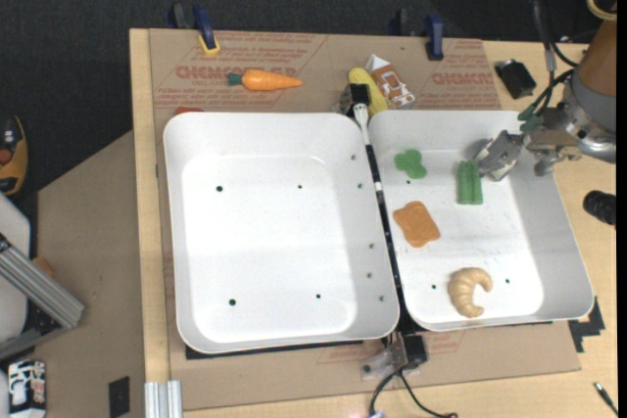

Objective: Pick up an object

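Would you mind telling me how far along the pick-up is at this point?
Nothing looks lifted: the green block, green leaf, orange slice and croissant all lie in the right bin. The claw sits just above the green block's top right. Gripping and raising an object remain.

Faded red print runs along the far strip of the cardboard sheet (pixel 313 54) on the bench, too washed out to read.

2 white bins (pixel 265 137). Right bin: 2 green pieces (pixel 410 163), 1 orange slab (pixel 417 223), 1 croissant (pixel 469 291). Bench: 1 carrot (pixel 266 81), 2 blue clamps (pixel 205 26).
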Controlling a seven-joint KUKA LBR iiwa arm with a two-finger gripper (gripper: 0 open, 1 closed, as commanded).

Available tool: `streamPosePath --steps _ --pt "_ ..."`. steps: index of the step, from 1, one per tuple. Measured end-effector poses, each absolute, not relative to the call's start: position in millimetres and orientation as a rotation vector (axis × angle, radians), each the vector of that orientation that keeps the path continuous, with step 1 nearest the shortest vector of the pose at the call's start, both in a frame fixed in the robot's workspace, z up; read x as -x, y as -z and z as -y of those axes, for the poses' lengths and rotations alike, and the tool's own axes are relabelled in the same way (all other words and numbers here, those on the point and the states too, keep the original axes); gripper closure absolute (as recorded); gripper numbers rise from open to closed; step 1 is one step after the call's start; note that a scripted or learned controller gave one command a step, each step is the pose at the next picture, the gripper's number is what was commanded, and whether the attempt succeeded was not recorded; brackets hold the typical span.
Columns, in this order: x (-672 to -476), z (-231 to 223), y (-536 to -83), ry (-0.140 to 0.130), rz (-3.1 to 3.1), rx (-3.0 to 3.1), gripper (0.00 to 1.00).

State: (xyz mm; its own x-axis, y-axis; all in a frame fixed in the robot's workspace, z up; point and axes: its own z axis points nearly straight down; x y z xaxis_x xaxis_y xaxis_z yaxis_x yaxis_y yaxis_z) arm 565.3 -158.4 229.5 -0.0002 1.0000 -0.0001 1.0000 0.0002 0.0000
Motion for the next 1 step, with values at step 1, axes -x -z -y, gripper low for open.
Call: streamPosePath --steps 1 --pt "-614.9 85.5 -81.2 0.005 -2.238 -2.22 0.0"
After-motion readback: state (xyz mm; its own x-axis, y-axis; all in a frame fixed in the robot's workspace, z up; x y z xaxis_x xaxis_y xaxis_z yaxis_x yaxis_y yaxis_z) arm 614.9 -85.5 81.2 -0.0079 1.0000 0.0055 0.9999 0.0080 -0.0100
